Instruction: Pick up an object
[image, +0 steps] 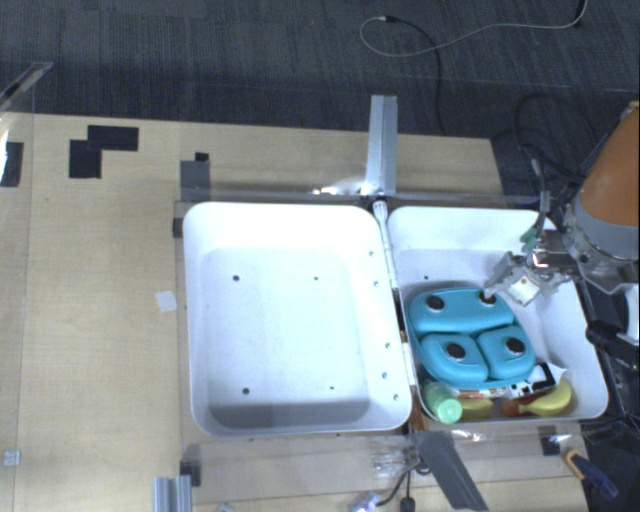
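Closest to you, along the front wall of the right bin, you've got a green-capped bottle lying next to a yellow banana-looking toy, with some small reddish bits wedged between them that are too tiny to make out. Just behind those sits the big light-blue three-lobed plastic piece, taking up most of that bin's floor. The gripper hangs right at its back edge, near the top lobe; can't tell from here if it's grabbing anything. The left bin sits alongside, touching the right one.
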